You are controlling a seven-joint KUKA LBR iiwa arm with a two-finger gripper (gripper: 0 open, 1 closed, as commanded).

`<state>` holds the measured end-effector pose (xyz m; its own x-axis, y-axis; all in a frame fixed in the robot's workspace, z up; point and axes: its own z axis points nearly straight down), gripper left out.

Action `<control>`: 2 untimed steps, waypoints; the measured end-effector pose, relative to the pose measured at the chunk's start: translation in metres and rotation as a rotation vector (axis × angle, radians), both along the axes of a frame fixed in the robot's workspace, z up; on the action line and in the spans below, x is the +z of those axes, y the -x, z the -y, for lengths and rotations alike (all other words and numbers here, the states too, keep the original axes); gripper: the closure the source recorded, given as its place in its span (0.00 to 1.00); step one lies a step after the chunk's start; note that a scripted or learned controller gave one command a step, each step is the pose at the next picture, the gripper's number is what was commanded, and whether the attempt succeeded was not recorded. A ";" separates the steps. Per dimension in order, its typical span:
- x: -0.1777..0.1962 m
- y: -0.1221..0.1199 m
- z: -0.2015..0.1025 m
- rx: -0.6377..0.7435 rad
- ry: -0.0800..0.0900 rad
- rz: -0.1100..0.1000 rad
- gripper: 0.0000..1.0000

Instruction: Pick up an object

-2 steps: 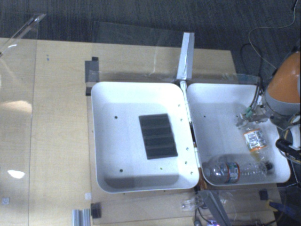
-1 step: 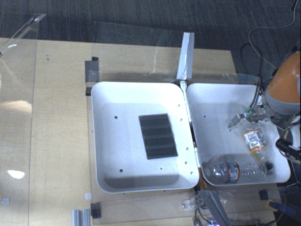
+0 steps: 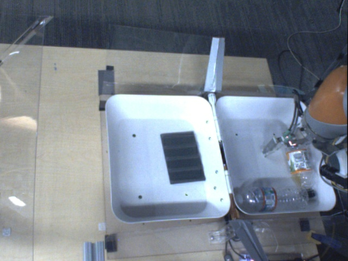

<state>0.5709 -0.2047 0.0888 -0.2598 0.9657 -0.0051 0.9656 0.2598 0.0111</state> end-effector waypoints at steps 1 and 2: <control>0.012 -0.003 -0.001 0.001 -0.001 0.008 1.00; 0.012 -0.003 -0.001 0.001 -0.001 0.007 0.00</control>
<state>0.5736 -0.2034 0.1010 -0.2608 0.9654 -0.0063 0.9652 0.2608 0.0182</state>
